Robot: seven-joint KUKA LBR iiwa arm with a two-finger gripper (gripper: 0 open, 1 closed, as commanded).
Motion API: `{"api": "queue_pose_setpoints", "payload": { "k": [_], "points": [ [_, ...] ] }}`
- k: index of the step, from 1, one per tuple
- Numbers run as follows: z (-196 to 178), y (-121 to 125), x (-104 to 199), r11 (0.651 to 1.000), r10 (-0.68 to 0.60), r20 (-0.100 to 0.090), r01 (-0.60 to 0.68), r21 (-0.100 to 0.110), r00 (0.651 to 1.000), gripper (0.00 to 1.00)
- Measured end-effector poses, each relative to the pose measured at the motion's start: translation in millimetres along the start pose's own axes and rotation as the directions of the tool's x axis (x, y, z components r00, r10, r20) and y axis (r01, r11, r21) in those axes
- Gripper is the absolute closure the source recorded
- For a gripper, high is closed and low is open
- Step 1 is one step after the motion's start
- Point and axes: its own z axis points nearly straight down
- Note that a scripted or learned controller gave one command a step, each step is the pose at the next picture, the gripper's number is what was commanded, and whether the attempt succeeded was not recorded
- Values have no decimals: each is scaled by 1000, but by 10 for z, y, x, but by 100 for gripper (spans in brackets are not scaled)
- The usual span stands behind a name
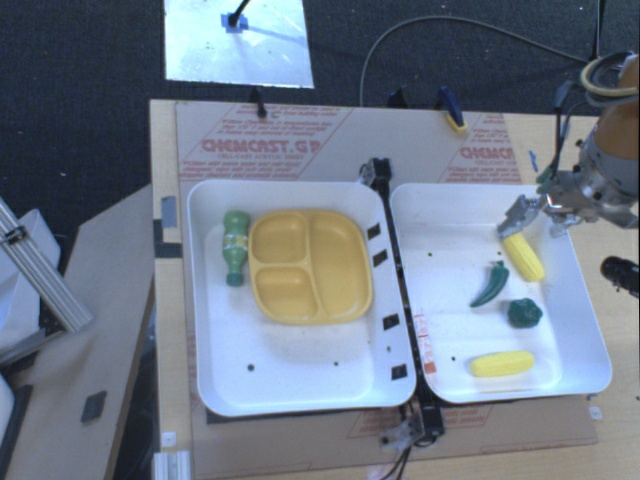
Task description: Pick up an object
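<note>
Over the right-hand shallow white plastic bin my two-finger metal gripper hangs at the far edge, right above the upper end of a yellow toy corn cob that lies tilted on the bin floor. Whether my jaws stand open or closed I cannot tell from this slant, and nothing visibly sits between them.

My worry is the cob itself: rounded and smooth-looking, it may roll or squirt sideways if I pinch it near its tip instead of across its middle. It lies near the bin wall, so a slightly wide approach could strike the rim. A dark green curved toy pepper lies just beside the cob, a nudge could push one into the other. A green toy broccoli floret and a second yellow corn piece lie nearer the front.

In the left white bin sit a yellow divided plastic plate and a small green bottle. Both bins rest on a wooden bench above dark carpet.
</note>
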Motion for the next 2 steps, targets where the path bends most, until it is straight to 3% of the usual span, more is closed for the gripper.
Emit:
{"api": "queue_pose_setpoints", "payload": {
  "k": [1,2],
  "points": [
    [-64,23,4,1000,-3,2,3,-11,1000,0],
    [377,52,-69,1000,0,2,0,-9,1000,0]
  ]
}}
